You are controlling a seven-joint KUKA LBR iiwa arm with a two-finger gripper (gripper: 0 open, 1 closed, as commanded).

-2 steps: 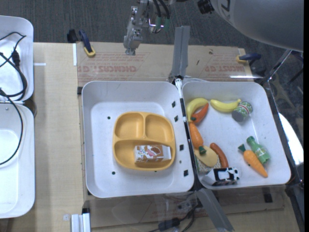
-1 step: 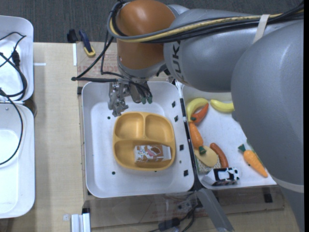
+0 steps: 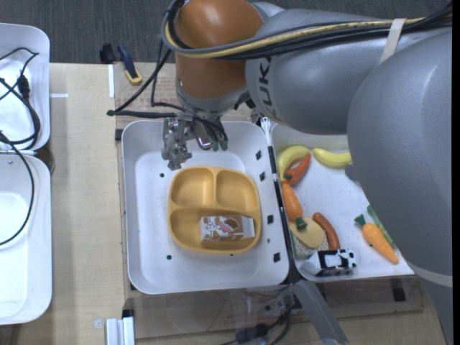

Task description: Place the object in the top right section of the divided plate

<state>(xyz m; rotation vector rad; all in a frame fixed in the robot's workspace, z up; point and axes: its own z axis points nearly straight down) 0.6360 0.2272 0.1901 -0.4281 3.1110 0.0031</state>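
The small printed packet (image 3: 227, 228) lies flat in the wide bottom section of the yellow divided plate (image 3: 181, 192), at about 6 o'clock from the plate's centre. It looks light, thin and probably slick, so a pinch across its short edges seems safest. The pincer (image 3: 188, 144) hovers at 12 o'clock just beyond the plate's rim; whether it is spread or pressed together I cannot tell. The plate's raised ridges stand between packet and target. Toy carrots (image 3: 379, 241) and bananas (image 3: 332, 157) fill the right bin (image 3: 374, 266)
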